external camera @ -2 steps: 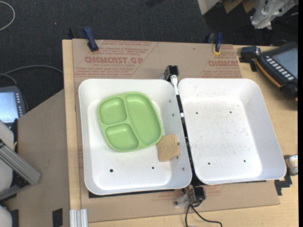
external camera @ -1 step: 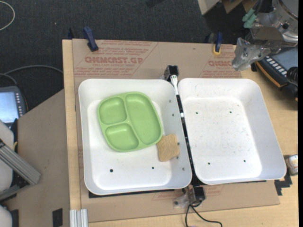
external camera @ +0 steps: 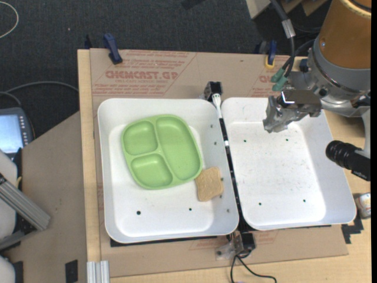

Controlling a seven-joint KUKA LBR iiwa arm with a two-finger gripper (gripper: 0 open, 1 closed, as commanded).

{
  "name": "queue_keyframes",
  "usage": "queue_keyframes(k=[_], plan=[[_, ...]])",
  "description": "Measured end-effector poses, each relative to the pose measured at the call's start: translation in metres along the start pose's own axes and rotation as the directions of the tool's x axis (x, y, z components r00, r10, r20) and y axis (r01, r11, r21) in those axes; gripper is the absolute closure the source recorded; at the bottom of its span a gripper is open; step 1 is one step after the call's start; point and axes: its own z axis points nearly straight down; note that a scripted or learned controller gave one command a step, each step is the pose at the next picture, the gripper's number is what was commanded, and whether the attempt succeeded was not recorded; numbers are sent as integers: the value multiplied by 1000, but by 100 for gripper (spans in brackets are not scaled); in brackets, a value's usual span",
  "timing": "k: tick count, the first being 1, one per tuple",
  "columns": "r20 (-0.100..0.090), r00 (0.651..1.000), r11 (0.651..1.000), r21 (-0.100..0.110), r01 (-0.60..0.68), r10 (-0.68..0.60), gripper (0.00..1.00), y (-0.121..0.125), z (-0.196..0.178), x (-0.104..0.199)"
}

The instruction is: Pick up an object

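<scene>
A cardboard-topped desk (external camera: 147, 72) carries two white bins side by side. The arm (external camera: 347, 46) reaches in from the right, wrist bent down over the right bin (external camera: 283, 181). A tan sponge (external camera: 209, 184) lies in the left bin (external camera: 115, 205), touching a green divided plate (external camera: 162, 151). The tool (external camera: 275, 124) hangs over the right bin's far part; whether it is clenched, I cannot tell.
</scene>
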Motion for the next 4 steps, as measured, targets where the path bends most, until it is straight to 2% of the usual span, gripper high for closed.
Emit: queue_keyframes(k=[1, 2, 3, 4], plan=[[2, 1000, 1000, 3, 1, -1, 100, 3, 93, 63], [1, 1000, 1000, -9, -7, 7, 0, 5, 88, 59], [1, 1000, 1000, -12, -7, 7, 100, 5, 77, 59], [1, 1000, 1000, -14, -8, 8, 100, 6, 67, 59]])
